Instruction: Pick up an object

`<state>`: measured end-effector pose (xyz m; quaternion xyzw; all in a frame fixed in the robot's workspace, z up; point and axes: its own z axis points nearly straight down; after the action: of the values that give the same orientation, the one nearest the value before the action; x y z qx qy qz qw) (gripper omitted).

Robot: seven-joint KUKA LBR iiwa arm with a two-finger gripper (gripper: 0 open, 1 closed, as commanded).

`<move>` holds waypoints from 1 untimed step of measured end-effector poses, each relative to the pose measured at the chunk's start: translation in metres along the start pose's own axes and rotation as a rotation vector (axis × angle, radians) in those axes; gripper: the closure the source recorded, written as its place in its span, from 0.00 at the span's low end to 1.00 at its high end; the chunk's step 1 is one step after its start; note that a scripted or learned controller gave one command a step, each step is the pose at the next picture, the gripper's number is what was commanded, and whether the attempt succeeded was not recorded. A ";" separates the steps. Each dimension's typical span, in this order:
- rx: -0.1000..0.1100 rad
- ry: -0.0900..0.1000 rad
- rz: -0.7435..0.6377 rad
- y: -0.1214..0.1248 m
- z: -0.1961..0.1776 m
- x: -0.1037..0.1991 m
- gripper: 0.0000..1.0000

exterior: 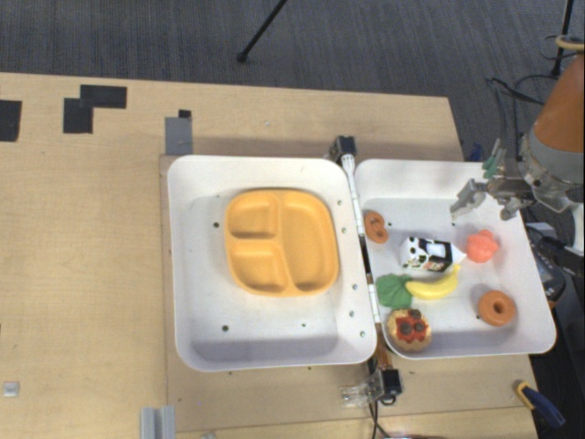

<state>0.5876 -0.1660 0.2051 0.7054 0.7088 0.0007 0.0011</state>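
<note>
Glossy white plastic bins (265, 350), matt yellow plastic tray (279, 241) (three compartments), pale wood-look bench (82, 273), dull metal gripper (486, 203)

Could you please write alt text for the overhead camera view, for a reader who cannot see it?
The gripper hangs with open jaws over the right bin's far side, holding nothing. Below it lie a pink toy, a banana, two doughnuts and other toy food; the left bin holds a yellow divided plate.

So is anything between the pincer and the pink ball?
Nothing visible is. The pincer hangs over the right bin's far side, and the pink ball lies just in front of it on bare white floor. The cow toy sits off to one side.
</note>
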 end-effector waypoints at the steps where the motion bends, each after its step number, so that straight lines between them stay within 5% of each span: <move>1: -0.023 -0.004 0.121 -0.051 0.088 0.007 0.00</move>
<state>0.5373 -0.1594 0.1170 0.7468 0.6649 0.0075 0.0104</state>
